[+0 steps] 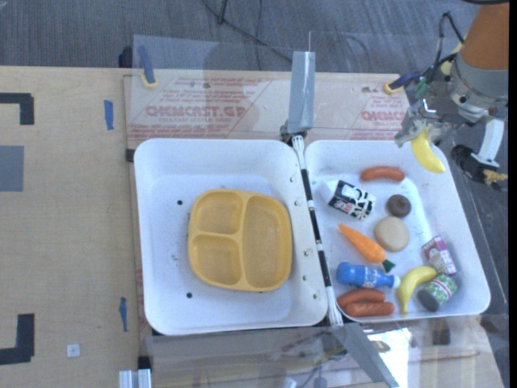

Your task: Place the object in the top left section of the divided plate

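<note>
- I see the gripper (426, 132) at the upper right corner of the right bin (464, 217), closed on a yellow banana (427, 153) that hangs between its fingers over the bin's top rim area.
- The divided plate (240, 239) sits yellow in the middle of the left bin (161, 184), well apart from the banana, with its sections bare.
- Between the banana and the plate I see the raised divider (309, 208) where the two bins meet, and a grey upright post (302, 91) behind it on the counter (65, 217).
- Just below the banana in the right bin lies a red sausage (381, 174), with a black-and-white carton (350, 199) to its lower left.
- A brown doughnut (398, 205) lies above a tan round bun (392, 234), and an orange carrot (362, 243) lies slanted beside them.
- Near the front edge I see a blue bottle (365, 276), a second sausage (365, 301), a second banana (414, 284), a pink packet (440, 255) and a dark green item (436, 292) I cannot name.
</note>
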You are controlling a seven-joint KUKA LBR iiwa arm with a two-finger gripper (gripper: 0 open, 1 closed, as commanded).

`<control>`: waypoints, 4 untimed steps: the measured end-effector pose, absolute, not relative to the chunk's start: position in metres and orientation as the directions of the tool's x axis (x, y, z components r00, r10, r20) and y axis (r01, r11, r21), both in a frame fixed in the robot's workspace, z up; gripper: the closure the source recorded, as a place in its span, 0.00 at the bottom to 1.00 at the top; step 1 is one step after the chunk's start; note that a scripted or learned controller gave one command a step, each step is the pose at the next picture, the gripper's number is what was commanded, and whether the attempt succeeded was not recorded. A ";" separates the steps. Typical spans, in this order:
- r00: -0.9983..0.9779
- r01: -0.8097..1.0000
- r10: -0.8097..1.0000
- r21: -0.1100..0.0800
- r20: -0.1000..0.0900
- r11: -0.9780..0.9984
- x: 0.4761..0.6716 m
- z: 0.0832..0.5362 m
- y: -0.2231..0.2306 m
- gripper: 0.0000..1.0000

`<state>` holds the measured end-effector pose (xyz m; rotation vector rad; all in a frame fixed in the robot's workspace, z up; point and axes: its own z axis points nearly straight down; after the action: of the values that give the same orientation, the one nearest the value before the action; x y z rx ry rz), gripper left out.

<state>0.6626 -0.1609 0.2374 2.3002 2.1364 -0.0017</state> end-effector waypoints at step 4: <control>-0.320 0.948 0.948 0.001 0.000 0.320 0.549 0.230 -0.013 1.00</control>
<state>0.5491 -0.0127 0.2295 1.8320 2.5511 0.0011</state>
